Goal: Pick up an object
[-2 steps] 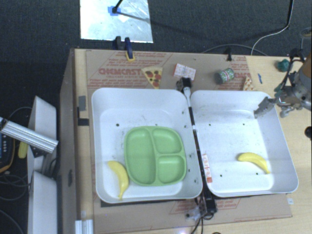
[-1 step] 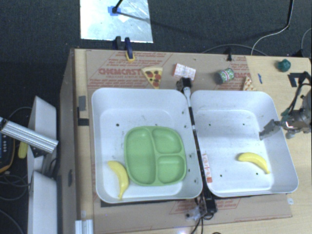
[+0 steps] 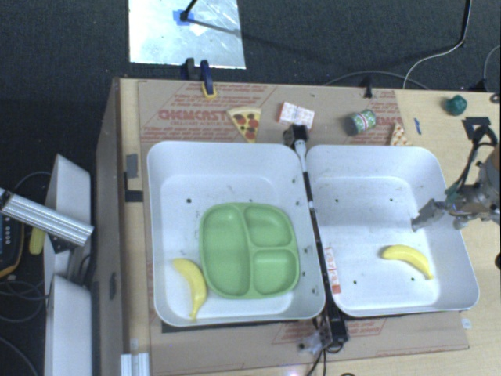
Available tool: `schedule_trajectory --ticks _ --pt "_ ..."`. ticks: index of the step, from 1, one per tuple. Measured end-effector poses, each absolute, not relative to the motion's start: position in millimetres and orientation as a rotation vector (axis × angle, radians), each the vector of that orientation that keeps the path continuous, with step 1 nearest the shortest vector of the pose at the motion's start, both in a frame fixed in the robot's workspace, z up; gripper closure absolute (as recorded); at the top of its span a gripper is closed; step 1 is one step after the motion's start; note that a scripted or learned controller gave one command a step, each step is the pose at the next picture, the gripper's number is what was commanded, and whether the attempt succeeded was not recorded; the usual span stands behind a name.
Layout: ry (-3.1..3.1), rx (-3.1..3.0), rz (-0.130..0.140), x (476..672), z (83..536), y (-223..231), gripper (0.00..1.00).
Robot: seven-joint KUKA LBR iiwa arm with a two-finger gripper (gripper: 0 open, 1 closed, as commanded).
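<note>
The gripper [image 3: 427, 214] is seen over the right edge of the right bin [image 3: 368, 163], reaching in from the right; whether it is apart or together cannot be told — it is too blurred. Nothing is seen clamped in it. A banana [image 3: 408, 258] lies on the bin floor just below and slightly left of it, apart from it. Well to its left, in the left bin [image 3: 196, 159], a green divided plate [image 3: 249, 250] is found — a second banana [image 3: 191, 287] rests against that plate's lower-left edge.
</note>
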State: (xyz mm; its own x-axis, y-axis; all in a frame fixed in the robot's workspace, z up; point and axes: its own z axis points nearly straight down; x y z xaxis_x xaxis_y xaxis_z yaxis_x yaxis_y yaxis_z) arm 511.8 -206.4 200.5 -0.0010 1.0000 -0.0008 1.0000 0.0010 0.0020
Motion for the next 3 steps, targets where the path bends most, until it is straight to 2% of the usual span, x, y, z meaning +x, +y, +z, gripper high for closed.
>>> schedule_trajectory --ticks 1,2,3 --pt "2.222 2.220 0.001 502.5 162.9 -206.5 0.00" --pt "2.224 2.215 0.003 548.8 179.9 -172.9 0.00" --pt "2.221 2.220 0.000 503.3 181.2 -189.3 0.00"
